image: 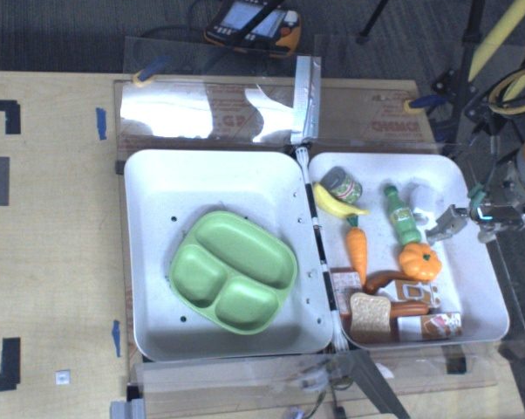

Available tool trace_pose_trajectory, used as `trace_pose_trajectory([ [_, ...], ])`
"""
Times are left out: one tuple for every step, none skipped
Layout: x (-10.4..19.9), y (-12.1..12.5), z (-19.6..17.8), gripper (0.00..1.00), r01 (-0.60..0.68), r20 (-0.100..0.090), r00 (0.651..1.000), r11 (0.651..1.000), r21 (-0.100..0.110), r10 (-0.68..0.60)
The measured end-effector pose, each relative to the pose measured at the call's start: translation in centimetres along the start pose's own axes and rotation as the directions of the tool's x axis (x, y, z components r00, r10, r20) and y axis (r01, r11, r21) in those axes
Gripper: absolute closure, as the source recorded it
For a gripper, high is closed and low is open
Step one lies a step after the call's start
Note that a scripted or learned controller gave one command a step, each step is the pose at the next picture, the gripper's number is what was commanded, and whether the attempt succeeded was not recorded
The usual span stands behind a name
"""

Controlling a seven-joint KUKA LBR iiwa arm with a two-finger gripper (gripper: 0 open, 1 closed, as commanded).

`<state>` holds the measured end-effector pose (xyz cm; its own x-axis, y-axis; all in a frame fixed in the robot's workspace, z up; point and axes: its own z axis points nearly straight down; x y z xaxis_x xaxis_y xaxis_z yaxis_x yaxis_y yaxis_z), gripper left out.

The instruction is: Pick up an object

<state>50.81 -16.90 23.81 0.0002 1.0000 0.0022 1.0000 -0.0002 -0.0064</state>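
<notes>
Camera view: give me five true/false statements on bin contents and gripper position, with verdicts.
1. The green divided tray lies in the left bin. True.
2. The carrot lies in the left bin beside the tray. False: it is in the right bin, just below the banana.
3. The green bottle sits in the right bin, above the small orange pumpkin. True.
4. The gripper hovers over the green tray. False: it is at the right bin's right side, near the bottle and pumpkin.
5. The slice of bread is in the right bin's upper corner. False: it lies near the bin's lower edge, by the sausage.
</notes>
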Motion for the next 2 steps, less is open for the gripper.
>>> trace_pose_trajectory([
  [0.8,3.4,13.2,0.00,-0.063,0.000,0.998,0.998,0.000,0.063],
  [0.2,1.5,15.2,0.00,-0.058,-0.001,0.998,0.998,-0.011,0.058],
])
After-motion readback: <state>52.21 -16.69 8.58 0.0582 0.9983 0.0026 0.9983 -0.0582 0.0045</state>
